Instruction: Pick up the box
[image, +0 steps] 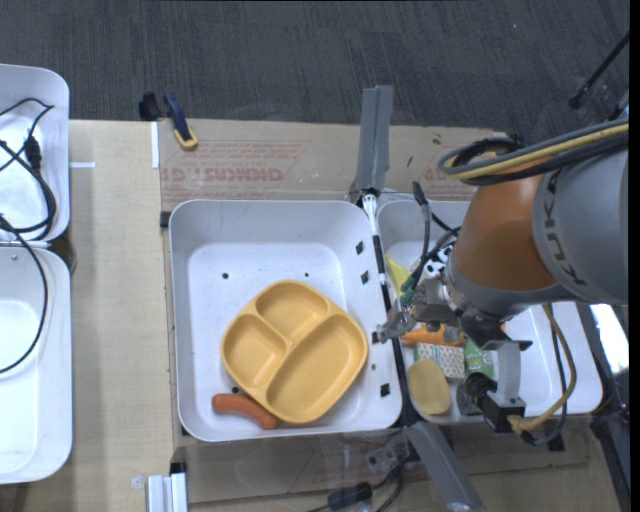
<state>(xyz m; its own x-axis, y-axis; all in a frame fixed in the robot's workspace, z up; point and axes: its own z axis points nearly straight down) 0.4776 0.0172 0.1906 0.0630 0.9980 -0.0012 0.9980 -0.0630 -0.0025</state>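
Camera view, one frame. Arm (520, 240) reaches in from 3 o'clock and hangs low over the right bin (585, 395), orange band over the bin's middle. Gripper (425, 305) sits just inside that bin's left wall, partly masked by wrist and cabling; jaw state: cannot tell. Nothing is seen between the fingers.

Step in hand, as judged: descent/approach onto the cluster in the right bin, grasp not confirmed. Next move calls for centring over the box, clear of the divider wall and the neighbouring items, then closing and lifting straight up.

Task item: what looks like the box (440, 358), orange with a patterned green-white face, lies in the right bin just below the gripper, toward 6 o'clock, mostly hidden under the wrist. Identification tentative.

Contents:
- Right bin: box, pale yellow rounded piece (430, 388) at 6 o'clock of it, yellow-green scrap (400, 275) toward 11 o'clock.
- Left bin (195, 300): yellow divided plate (293, 350), central; orange-red sausage-shaped toy (242, 408) touching the plate's 7 o'clock rim.
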